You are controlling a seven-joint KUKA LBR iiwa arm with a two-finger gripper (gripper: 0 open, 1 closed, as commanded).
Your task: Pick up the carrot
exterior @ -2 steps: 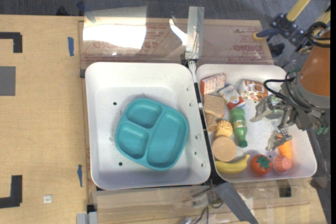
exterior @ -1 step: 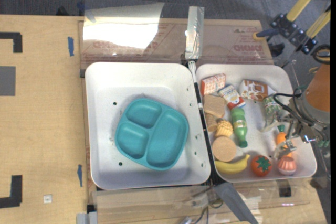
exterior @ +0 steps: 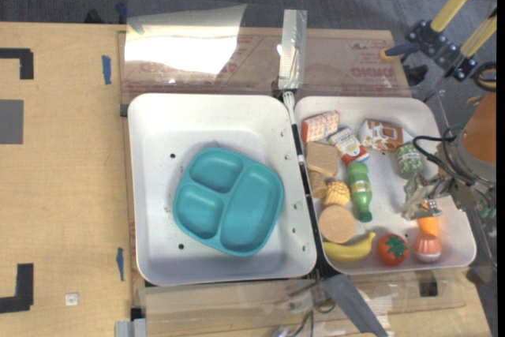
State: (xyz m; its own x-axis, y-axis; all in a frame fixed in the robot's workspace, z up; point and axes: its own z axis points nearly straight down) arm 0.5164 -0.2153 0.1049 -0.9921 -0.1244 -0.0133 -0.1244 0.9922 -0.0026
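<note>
Pincer [exterior: 422,200] low over right bin's [exterior: 456,258] far right side, grip state impossible to tell, carrot [exterior: 428,226] just below it, beside tomato [exterior: 392,248], teal divided tray [exterior: 229,201] in left bin [exterior: 150,122]

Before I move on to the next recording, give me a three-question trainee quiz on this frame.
1. True or false: the teal divided plate lies in the left bin, as the view shows it.
2. Of these, which lies nearest the carrot? A) the tomato B) the banana C) the green bottle
3. Fill in: the tool hangs over the ____ bin.

Key: 1 true; 2 A; 3 right, so the right bin.
</note>
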